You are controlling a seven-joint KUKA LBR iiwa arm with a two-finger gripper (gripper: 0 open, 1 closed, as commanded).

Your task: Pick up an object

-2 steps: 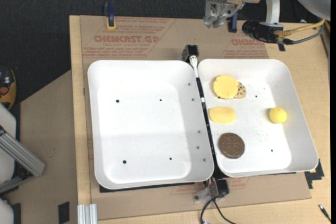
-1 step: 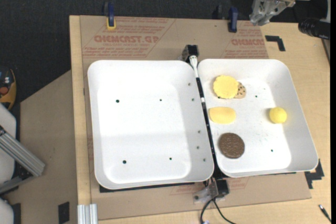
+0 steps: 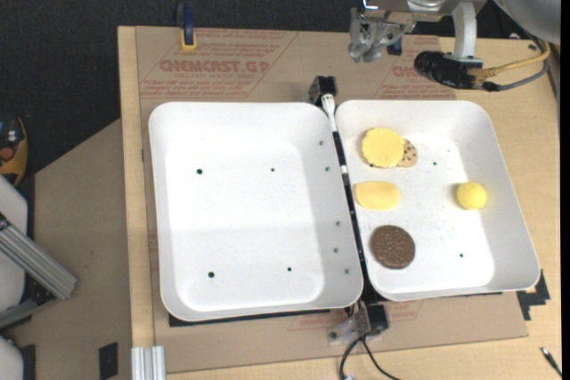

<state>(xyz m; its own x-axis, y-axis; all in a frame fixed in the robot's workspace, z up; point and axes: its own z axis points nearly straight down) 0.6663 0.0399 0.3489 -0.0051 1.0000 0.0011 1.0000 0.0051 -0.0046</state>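
Observation:
My gripper [image 3: 375,47] hangs high above the far edge of the right bin [image 3: 499,191], with nothing between its fingertips. The right bin holds a round yellow disc [image 3: 383,147] that lies partly over a speckled cookie [image 3: 409,154]. Below them lies a yellow oblong piece [image 3: 378,195]. A small yellow ball [image 3: 471,195] sits toward the right side. Near the front lies a dark brown round cookie [image 3: 392,246]. All of these rest well below and in front of the gripper.
The left bin [image 3: 178,191] sits beside the right one, joined along a black clip strip [image 3: 338,165]. Both bins rest on a cardboard sheet [image 3: 232,58]. A blue-and-yellow clamp [image 3: 186,24] stands at the sheet's far left edge.

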